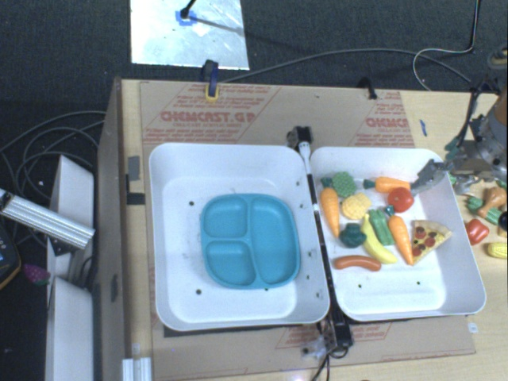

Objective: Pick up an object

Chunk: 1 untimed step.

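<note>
- Toy food pieces lie heaped in the right bin [444, 292], mostly in its back half: a tomato [401, 200], a carrot [329, 210], a corn piece [355, 206], a banana [376, 244], a pizza slice [429, 235], a sausage [356, 263] and a green leafy piece [344, 183].
- Red print on the cardboard sheet [262, 105] that covers the worktop's back edge reads roughly "CHEMCAST GP", shown twice; the second print near the back right corner is partly cut off.
- A few more toy pieces [486, 213] sit on the worktop outside the right bin, along the right edge.
- The left bin [171, 213] carries a blue divided plate [250, 240] at its centre, with bare white floor all round it.
- The front third of the right bin is bare floor, the widest free room beside the toys.
- The hand [425, 177] hangs over the back right corner of the right bin, just beside the tomato and an orange piece [390, 184]; whether it touches them cannot be told.
- Whether the hand is apart or together cannot be told from this slant, and nothing is seen clamped in it.
</note>
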Available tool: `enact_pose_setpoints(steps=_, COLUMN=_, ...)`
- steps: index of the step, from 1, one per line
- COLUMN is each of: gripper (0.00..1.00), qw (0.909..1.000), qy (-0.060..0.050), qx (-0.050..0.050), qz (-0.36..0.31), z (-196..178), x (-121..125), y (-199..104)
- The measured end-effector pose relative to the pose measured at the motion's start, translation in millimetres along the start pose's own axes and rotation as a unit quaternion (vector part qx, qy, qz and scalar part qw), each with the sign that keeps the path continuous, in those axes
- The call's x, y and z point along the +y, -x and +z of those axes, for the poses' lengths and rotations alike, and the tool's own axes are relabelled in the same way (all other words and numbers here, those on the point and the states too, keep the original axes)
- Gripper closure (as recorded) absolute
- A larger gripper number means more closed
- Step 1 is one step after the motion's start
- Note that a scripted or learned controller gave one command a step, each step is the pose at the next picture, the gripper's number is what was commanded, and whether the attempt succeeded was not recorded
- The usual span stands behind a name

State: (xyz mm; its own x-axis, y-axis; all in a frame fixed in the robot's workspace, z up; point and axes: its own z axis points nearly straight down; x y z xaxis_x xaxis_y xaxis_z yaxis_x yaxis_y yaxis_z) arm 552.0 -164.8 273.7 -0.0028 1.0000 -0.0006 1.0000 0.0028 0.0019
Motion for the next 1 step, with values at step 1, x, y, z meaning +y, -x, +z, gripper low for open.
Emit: enact_pose_setpoints(steps=1, gripper=0.00, qw=1.0000, qy=-0.002, qx=0.000, qz=0.000, z=91.1, x=47.9, y=14.7)
